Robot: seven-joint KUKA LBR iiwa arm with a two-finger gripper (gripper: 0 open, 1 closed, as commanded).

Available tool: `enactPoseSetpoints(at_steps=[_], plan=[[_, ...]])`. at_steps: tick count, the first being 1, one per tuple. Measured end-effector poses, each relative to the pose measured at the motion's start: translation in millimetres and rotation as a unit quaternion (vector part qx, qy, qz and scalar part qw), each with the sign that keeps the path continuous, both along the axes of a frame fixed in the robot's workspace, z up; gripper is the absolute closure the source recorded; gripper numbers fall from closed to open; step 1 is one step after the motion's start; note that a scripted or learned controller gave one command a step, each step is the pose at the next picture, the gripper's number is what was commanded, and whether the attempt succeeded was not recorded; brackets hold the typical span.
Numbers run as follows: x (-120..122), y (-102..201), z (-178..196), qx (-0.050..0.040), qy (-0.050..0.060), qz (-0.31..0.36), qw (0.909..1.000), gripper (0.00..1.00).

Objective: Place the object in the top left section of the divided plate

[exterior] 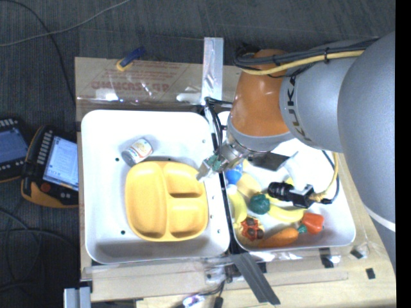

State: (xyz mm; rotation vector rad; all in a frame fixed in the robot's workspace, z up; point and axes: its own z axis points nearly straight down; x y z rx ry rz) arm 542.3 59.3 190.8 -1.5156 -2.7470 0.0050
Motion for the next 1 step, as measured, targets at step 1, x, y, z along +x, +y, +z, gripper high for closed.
enactPoseSetpoints(at_steps=[1], plan=[[0.0, -0.1, 0.0, -0.0001, 0.000, 0.000, 1.0000, 0.00]])
